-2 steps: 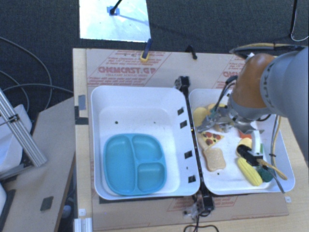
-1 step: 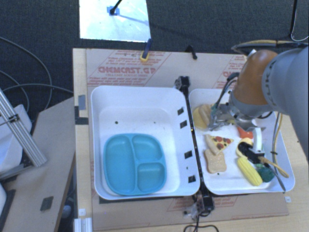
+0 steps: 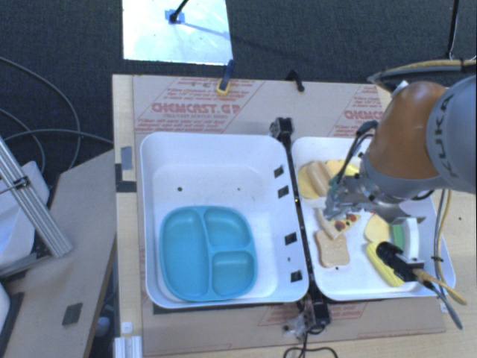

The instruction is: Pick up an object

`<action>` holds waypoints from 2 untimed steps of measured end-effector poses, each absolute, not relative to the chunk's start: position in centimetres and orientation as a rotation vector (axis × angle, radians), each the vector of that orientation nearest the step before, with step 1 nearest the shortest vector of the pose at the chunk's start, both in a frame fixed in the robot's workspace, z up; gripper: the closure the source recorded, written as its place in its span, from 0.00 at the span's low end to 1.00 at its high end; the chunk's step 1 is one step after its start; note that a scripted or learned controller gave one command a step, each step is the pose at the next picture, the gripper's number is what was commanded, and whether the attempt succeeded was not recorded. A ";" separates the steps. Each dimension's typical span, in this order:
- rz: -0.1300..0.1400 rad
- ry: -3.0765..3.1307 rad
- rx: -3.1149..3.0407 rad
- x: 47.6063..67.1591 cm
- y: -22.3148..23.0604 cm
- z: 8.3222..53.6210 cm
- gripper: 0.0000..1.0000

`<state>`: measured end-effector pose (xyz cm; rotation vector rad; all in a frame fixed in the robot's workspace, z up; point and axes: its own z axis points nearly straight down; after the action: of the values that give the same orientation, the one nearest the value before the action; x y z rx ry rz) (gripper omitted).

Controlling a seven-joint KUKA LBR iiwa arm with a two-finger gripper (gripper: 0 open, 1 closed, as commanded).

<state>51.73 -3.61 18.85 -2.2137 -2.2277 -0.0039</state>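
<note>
Camera view: gripper, finger state unclear, hangs over the upright-lying toast slice in the right bin.

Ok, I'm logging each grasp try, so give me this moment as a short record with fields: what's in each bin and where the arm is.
left bin: a blue divided plate
right bin: toast slice, bread roll, yellow pieces, a green item
arm: over the right bin
gripper: low, above the toast slice; whether it grips anything cannot be told
</note>
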 end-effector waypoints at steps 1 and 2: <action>-0.001 -2.227 -2.212 49.0 -0.4 18.4 1.00; -0.007 -2.232 -2.214 48.8 3.0 21.6 1.00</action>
<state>48.76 3.03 21.63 -2.2139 -2.2323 -0.0069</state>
